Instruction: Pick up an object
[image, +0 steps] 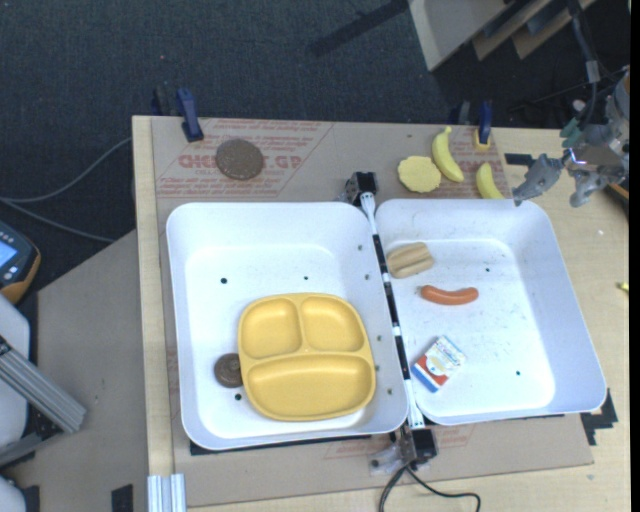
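Red-orange sausage (448, 294) lies alone mid right bin (560, 300), the easiest target. Hand (556, 181) hovers spread and unladen beyond the bin's far corner; it should descend centred, fingers straddling the sausage's narrow width.

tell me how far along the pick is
Nothing looks picked yet. The gripper hovers over the far right corner of the right bin, holding nothing visible. The sausage, bun and small carton lie in that bin; reaching and grasping remain.

Grey metal end effector (560, 188) with thin dark cables above.
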